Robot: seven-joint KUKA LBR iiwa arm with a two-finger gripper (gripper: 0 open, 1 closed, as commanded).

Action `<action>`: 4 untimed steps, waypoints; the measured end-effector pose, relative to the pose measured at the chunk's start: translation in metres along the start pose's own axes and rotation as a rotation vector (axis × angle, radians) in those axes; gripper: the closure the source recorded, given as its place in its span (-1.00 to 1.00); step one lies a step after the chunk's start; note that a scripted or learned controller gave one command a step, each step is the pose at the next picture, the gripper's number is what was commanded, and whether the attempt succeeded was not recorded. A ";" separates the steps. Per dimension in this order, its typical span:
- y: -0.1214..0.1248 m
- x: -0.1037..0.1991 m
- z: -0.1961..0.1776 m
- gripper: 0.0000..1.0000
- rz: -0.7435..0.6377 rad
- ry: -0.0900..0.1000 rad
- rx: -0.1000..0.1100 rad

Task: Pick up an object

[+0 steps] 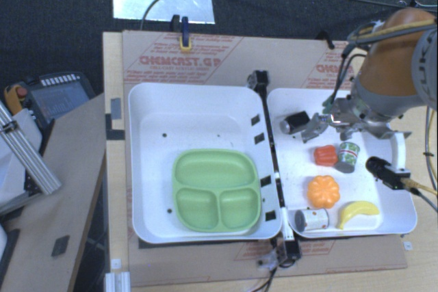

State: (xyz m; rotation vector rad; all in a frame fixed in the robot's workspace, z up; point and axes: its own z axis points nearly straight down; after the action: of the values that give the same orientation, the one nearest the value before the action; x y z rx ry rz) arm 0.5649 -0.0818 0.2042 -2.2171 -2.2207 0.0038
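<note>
Tool (321,125) low over right bin (410,215), grip state indeterminable; just below: red object (326,155), small can (348,156); farther below: orange pumpkin (323,191), banana (358,213); far left: green tray (216,189).

The arm (400,58) is a thick, rounded body, grey on its outer shell with a broad orange band wrapping the bulge above the wrist. Thin dark cables loop down its left side. Below the band sits a grey metal wrist block, from which the gripper (316,128) juts in silver-grey and black parts.
</note>
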 end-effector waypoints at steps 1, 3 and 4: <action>-0.007 -0.003 0.045 -1.00 0.001 0.000 -0.001; -0.006 -0.002 0.089 1.00 -0.002 -0.001 -0.017; 0.003 -0.003 0.042 1.00 -0.002 -0.002 -0.011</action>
State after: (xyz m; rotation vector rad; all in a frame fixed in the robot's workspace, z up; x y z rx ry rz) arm 0.5682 -0.0849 0.1621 -2.2210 -2.2292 -0.0059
